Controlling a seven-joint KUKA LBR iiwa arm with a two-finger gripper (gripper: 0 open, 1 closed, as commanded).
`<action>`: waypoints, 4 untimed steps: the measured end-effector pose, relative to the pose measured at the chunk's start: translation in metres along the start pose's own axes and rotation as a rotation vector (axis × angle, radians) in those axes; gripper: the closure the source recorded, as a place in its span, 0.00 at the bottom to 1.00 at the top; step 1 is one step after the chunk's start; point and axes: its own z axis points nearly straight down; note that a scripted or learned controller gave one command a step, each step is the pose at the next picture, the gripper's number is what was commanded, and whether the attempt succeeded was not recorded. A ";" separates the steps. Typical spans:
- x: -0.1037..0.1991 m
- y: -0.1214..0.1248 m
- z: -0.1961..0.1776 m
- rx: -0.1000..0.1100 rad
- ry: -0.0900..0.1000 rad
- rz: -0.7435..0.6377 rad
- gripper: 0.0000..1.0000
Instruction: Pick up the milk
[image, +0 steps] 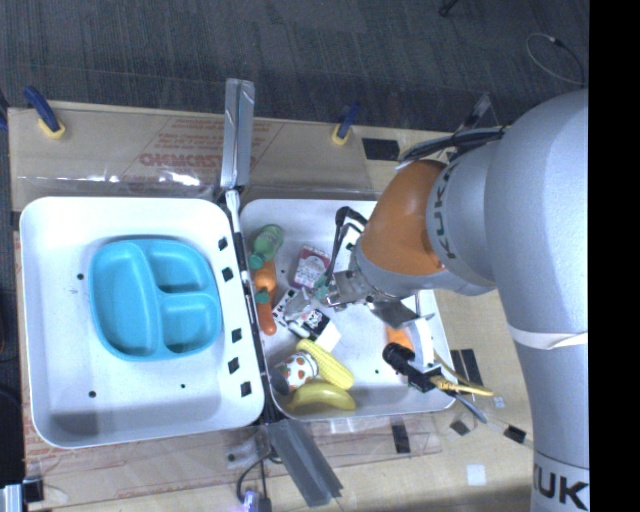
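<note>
Centrally, the gripper hangs low in the right bin, just beside the milk, a black-and-white carton lying mid-bin; whether its fingers are parted or closed I cannot tell, perhaps touching the carton; a banana lies at the lower edge; the left bin holds a blue tray.

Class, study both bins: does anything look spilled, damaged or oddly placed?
Nothing looks spilled or broken. The right bin is cluttered: a black-and-white milk carton lies tipped on its side among toy bananas and a carrot. The blue divided tray sits neatly in the left bin.
</note>
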 end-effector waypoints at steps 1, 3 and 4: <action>0.002 0.004 -0.012 -0.003 0.009 -0.006 1.00; 0.031 -0.014 -0.085 0.036 0.020 0.003 0.00; 0.005 -0.008 0.016 0.035 0.021 -0.101 0.00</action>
